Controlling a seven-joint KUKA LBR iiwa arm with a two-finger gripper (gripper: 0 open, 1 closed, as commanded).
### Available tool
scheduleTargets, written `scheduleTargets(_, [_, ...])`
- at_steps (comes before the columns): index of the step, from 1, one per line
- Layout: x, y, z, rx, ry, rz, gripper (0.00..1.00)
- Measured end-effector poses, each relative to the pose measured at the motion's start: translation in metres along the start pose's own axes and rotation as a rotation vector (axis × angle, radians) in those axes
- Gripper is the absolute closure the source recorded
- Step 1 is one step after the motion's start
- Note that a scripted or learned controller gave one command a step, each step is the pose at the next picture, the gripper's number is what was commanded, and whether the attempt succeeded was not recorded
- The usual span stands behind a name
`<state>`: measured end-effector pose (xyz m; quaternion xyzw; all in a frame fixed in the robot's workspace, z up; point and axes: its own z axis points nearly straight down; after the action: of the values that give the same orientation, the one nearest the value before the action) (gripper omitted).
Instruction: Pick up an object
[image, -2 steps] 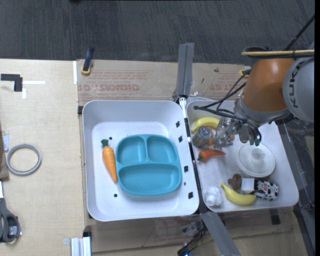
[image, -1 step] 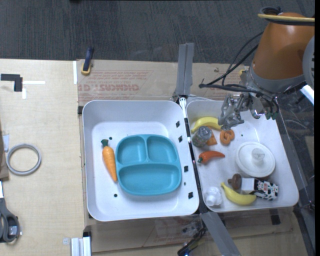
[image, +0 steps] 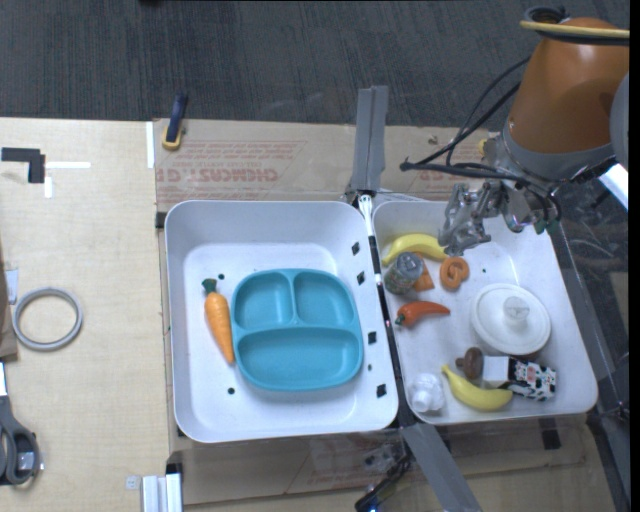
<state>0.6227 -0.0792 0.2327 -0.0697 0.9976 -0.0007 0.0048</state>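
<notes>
My gripper (image: 463, 232) hangs over the back of the right bin (image: 560, 290), just right of a yellow banana (image: 413, 245) and above an orange ring (image: 454, 272). Beside them lie a grey round object (image: 406, 268), a red chili pepper (image: 422, 313) and a white lidded bowl (image: 511, 317). Toward the front are a second banana (image: 476, 392), a brown piece (image: 470, 360), a black-and-white spotted item (image: 532, 378) and a white garlic bulb (image: 428, 395). The left bin (image: 185, 260) holds a carrot (image: 218, 320) and a blue divided plate (image: 297, 328).
A grey divider bar (image: 368, 140) runs back from between the bins. On the wooden bench at left lie a grey tape roll (image: 45, 318) and scissors (image: 15, 452). A blue-and-yellow tool (image: 177, 122) rests on the cardboard behind the left bin.
</notes>
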Motion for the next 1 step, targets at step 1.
scheduleTargets(1, [-0.0016, -0.0001, -0.01, 0.002, -0.005, -0.001, 1.0])
